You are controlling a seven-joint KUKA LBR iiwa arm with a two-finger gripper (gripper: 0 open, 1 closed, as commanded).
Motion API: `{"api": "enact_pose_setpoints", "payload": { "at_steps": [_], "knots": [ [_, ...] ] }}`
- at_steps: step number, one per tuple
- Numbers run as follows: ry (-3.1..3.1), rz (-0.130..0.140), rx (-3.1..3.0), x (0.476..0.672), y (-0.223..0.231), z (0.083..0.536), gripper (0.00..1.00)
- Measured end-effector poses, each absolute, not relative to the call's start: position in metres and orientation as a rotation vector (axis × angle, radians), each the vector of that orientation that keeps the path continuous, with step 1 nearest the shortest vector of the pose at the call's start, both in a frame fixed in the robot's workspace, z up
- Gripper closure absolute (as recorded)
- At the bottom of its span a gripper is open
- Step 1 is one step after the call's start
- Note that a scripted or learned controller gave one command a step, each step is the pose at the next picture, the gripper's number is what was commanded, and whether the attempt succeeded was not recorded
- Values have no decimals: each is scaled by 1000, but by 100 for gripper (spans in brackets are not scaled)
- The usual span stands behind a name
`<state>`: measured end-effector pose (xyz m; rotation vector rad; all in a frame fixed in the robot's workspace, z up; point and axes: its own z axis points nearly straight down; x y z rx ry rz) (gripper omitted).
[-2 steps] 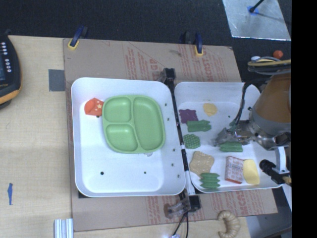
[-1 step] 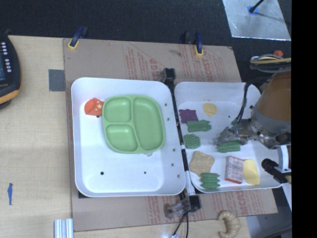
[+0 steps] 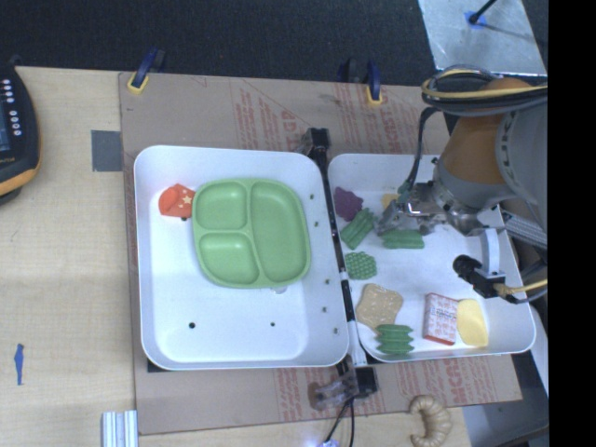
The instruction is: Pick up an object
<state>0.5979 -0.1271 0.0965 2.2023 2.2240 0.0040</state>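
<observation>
My gripper [image 3: 402,214] is low in the right bin [image 3: 507,343], near its upper middle. Just below its tip lies a dark green piece [image 3: 403,240]. A green ridged piece [image 3: 357,228] and a purple piece [image 3: 347,201] lie to its left. Farther down the bin are a green dotted piece [image 3: 360,265], a tan cracker-like piece [image 3: 379,304], a green ridged piece [image 3: 395,338], a red and white packet [image 3: 440,318] and a yellow piece [image 3: 472,323]. No object shows between the gripper's tips.
The left bin [image 3: 168,333] holds a green three-part plate [image 3: 251,232] and a red piece [image 3: 176,201] at its upper left. A black hinge strip [image 3: 332,240] runs between the bins. The arm's orange band [image 3: 475,147] looms over the right bin's upper right corner.
</observation>
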Motion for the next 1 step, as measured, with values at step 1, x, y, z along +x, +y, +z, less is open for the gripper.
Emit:
{"api": "enact_pose_setpoints", "payload": {
  "at_steps": [1],
  "knots": [
    [2232,9,2208,592,-50,198,100]
  ]
}}
